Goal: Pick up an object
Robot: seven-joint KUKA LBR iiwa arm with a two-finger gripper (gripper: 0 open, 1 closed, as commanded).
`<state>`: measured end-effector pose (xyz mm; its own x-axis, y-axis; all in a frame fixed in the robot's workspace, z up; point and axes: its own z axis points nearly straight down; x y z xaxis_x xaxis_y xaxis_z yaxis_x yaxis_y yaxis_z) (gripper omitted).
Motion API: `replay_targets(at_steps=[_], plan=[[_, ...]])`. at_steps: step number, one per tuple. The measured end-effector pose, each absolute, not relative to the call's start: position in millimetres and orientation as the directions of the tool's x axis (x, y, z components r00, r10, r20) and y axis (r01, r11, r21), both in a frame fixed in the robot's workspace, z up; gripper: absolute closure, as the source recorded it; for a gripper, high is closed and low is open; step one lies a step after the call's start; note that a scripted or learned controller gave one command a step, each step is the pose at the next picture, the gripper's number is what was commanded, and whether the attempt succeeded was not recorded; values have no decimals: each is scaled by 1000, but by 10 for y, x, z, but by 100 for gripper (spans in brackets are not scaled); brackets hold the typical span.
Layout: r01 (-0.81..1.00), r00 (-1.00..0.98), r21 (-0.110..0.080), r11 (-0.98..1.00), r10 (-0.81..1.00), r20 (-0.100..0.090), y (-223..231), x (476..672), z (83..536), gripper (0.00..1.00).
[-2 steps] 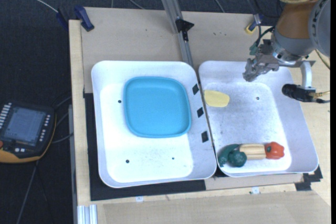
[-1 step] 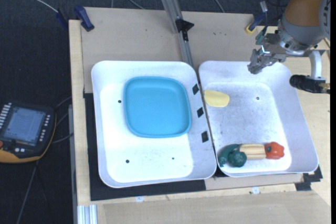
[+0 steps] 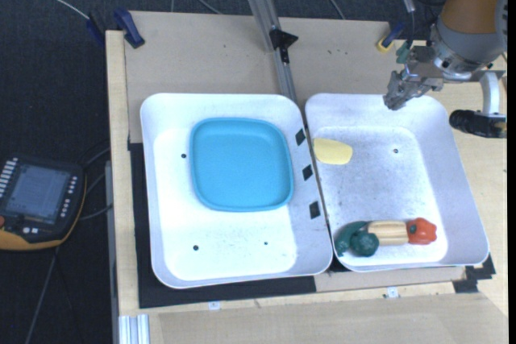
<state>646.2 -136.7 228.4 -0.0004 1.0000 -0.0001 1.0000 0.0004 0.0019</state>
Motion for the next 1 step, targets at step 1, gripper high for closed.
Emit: replay_targets(at_steps=[1], plan=[[1000,-4,2,4,1000,1,-888,6389,2318,100]])
